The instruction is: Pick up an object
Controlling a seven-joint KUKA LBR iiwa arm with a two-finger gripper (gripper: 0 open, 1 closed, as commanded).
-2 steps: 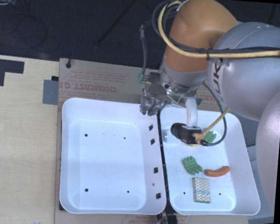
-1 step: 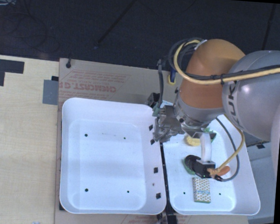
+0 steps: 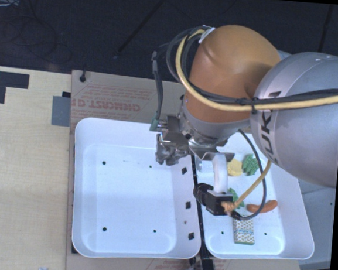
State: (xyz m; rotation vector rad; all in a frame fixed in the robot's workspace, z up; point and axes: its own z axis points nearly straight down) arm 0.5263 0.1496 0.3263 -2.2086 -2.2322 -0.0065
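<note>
Objects for picking all lie on the view's right of the gripper (image 3: 170, 154), in the right bin (image 3: 301, 234). Nearest the gripper are a small yellow piece (image 3: 235, 168) and, just beside it on the side away from the gripper, a green leafy-looking piece (image 3: 250, 165); both sit about level with the gripper in the view. Lower in the view and farther from the gripper lies an orange-red sausage-shaped piece (image 3: 264, 207), stretched out at a slight slant. Below that again, farthest from the gripper, a small flat patterned packet (image 3: 243, 231) rests on the bin floor, apart from the rest. A small green scrap (image 3: 232, 194) shows between the yellow piece and the packet, partly covered, so its shape is unclear.

The gripper hangs over the far right corner of the left bin (image 3: 79, 170), close to the rims where the two bins meet. Whether it is open or closed cannot be told from here; nothing is seen in its hold, and none of the objects touches it.

Above it, the arm (image 3: 303, 114) with its orange band (image 3: 234, 58) reaches in from the right. Both bins rest on a cardboard sheet (image 3: 119, 98) with red print, laid on the pale bench (image 3: 18, 177).
</note>
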